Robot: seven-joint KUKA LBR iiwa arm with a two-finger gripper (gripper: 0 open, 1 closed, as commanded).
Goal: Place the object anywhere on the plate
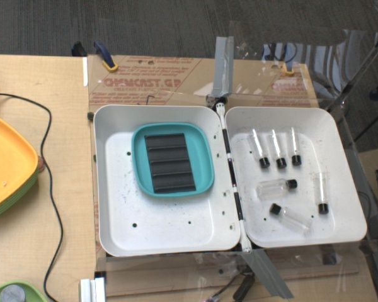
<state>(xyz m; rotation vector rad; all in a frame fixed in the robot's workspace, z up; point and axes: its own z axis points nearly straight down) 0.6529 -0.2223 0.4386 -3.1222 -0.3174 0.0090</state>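
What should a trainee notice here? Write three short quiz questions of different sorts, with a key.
1. True or false: a vial already lies on the teal plate.
2. How many black-capped vials lie in the right bin? A four, B six, C nine.
3. Short answer: which bin holds the ribbed black insert?

Key: 1 false; 2 B; 3 the left bin, where it rests on the teal plate.
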